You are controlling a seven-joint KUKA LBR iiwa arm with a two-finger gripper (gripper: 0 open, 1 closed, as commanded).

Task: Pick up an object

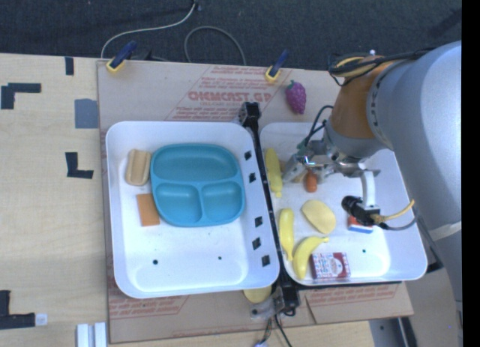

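- Approach step, by my reading: tool [309,167] sits low in the right bin [397,263], just above a small orange carrot-like piece [311,183].
- Whether its fingers have closed on anything I cannot tell; metal parts hide the gap.
- Nearby lie a yellow chip-like piece [319,216] and bananas [298,244].
- Next move likely calls for centring over the orange piece, then closing and lifting straight up.

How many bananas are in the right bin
3 bananas, all in the right bin: one along its left wall, one below it, one near the front. The arm may hide more.
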